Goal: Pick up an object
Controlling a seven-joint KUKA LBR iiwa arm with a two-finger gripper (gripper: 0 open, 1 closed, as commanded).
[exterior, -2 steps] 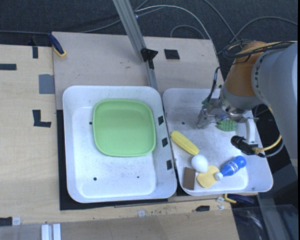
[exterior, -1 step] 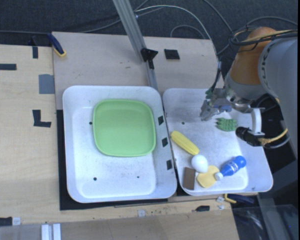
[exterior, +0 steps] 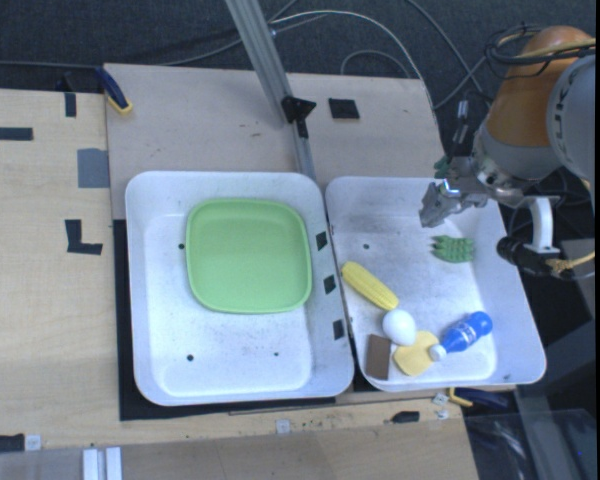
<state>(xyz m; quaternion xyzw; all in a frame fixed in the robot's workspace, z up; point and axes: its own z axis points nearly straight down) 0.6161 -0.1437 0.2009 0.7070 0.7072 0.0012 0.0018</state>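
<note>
My gripper (exterior: 438,206) hangs over the back right of the right bin (exterior: 400,200), just up and left of a small green ridged toy (exterior: 453,249). Nothing shows between its fingers. Further forward in that bin lie a yellow corn cob (exterior: 369,285), a white egg (exterior: 399,324), a brown block (exterior: 379,356), a yellow piece (exterior: 414,358) and a blue bottle (exterior: 465,333) on its side. The left bin (exterior: 150,298) holds a green square plate (exterior: 248,255).
A slanted grey metal pole (exterior: 270,63) rises from between the two bins at the back. Cables loop behind the right bin. The arm's grey and orange body (exterior: 535,88) stands at the right edge. The bench top lies to the left.
</note>
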